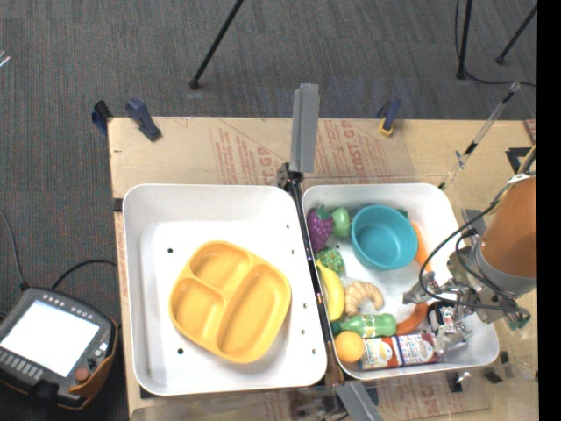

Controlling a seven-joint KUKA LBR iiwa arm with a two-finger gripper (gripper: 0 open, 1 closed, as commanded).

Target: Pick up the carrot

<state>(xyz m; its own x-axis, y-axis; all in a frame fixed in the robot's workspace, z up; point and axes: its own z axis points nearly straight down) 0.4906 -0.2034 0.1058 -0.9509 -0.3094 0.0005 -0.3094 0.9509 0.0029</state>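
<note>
Carrot (pixel 412 318) just beside gripper (pixel 445 316)

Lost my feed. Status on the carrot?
Gripper low in right bin, jaws unclear. Carrot beside it, not seen held. Carton and bottle crowd it.

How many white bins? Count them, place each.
2. The left bin holds a yellow plate; the right bin beside it holds a teal bowl.

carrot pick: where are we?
Done: the arm has its claw low in the right white bin, on the orange toy carrot. In hand: nothing confirmed; the carrot lies on the bin floor beside the green bottle. Left: secure the grasp and lift clear.
</note>
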